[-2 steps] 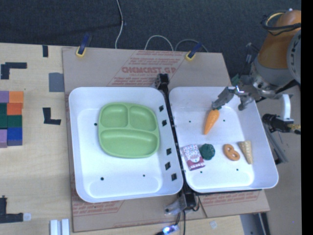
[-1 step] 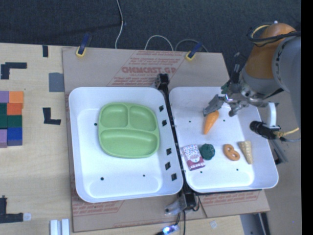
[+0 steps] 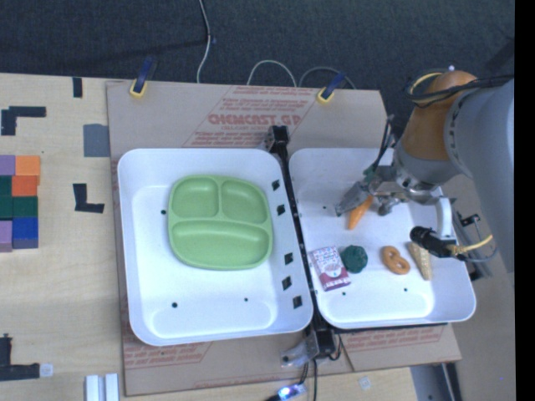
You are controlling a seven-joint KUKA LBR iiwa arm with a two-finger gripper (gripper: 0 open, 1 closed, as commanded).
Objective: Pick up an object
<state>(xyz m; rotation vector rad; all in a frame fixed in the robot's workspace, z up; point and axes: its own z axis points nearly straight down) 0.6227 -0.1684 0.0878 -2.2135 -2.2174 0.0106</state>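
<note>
My gripper (image 3: 368, 200) hangs low over the upper middle of the right bin (image 3: 451, 307), on the grey arm with its orange band that reaches in from the right. A small orange carrot (image 3: 357, 215) pokes out just below the gripper's left side and touches or nearly touches it. Whether the carrot is gripped is unclear. Lower in the same bin lie a pink and white packet (image 3: 330, 267), a dark green round piece (image 3: 354, 258), an orange ring-shaped piece (image 3: 396, 260) and a tan cone-shaped piece (image 3: 422, 263).
A green divided plate (image 3: 221, 222) lies in the left bin (image 3: 142, 307). A black divider (image 3: 288, 224) runs between the bins. Coloured blocks (image 3: 21, 203) sit on the bench at far left. Cables trail off the arm near the right bin's right rim.
</note>
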